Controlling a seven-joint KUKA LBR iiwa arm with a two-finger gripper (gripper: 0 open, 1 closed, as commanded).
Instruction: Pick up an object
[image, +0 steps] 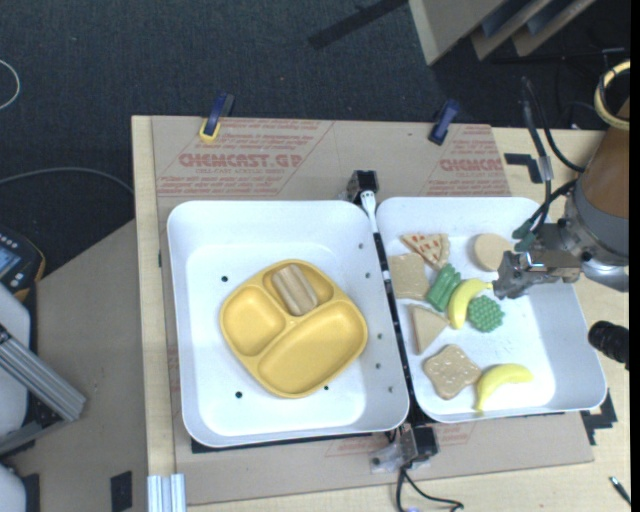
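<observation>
The right bin (560, 330) holds several toy foods. Among them are a pizza slice (427, 246), a round beige cookie (489, 250), a green pickle (443, 286), a yellow banana (464, 300), a green broccoli (487, 314), two tan wedges (427, 326), a slice of toast (452, 370) and a second banana (503, 382). My gripper (507, 280) reaches in from the right and hangs low over the bin, just above and right of the broccoli and below the cookie. Nothing shows held in it.
The left bin (200, 250) bears a yellow divided plate (300, 350) with a tan sausage-like piece (293, 287) in its upper compartment. A black clip (364, 186) sits between the bins at the back. Cables run behind the arm at the right.
</observation>
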